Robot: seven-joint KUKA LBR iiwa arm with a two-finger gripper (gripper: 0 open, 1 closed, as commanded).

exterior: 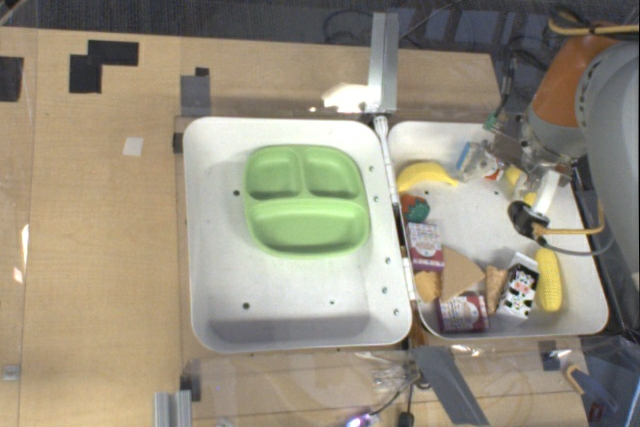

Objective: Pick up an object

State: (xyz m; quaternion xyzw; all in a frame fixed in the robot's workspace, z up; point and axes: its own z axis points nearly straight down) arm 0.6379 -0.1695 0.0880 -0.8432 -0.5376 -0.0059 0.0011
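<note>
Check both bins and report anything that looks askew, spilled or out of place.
Nothing looks spilled or damaged. The green divided tray sits flat in the left bin, turned slightly against the bin's edges. In the right bin, the banana, corn cob and small cartons lie jumbled at mixed angles, which looks like ordinary clutter.

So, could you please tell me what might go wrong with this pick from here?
1. The right bin is crowded: the corn cob, cow-print carton and cone lie close together, so a grasp may nudge neighbours or catch two.
2. The hand sits over the bin's upper right corner near the wall, so it may clip the rim.
3. The banana is curved and may slip.
</note>
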